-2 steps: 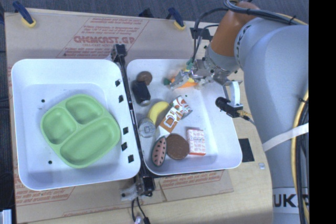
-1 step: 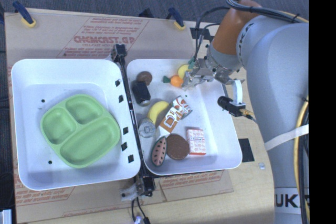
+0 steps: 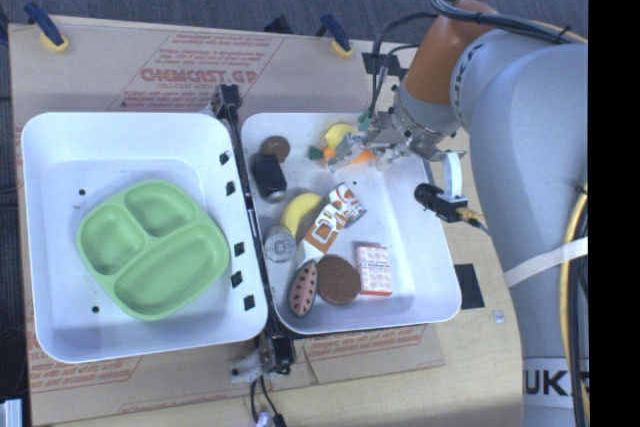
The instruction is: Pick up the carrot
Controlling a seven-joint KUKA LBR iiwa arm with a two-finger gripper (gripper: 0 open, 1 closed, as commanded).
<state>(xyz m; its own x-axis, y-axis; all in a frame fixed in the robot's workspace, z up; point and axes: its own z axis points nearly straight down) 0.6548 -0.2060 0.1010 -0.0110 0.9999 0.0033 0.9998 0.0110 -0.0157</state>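
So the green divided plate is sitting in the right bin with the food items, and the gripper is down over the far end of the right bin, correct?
Not quite. The camera view shows the green divided plate alone in the left bin; the food items are in the right bin. The gripper is indeed over the right bin's far end.

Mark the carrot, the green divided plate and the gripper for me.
carrot (image 3: pixel 362 155): camera view, orange body beside the gripper tips.
green divided plate (image 3: pixel 153 248): camera view, ridge between its compartments, left bin.
gripper (image 3: pixel 352 152): camera view, midway between its fingertips, right bin's far side.
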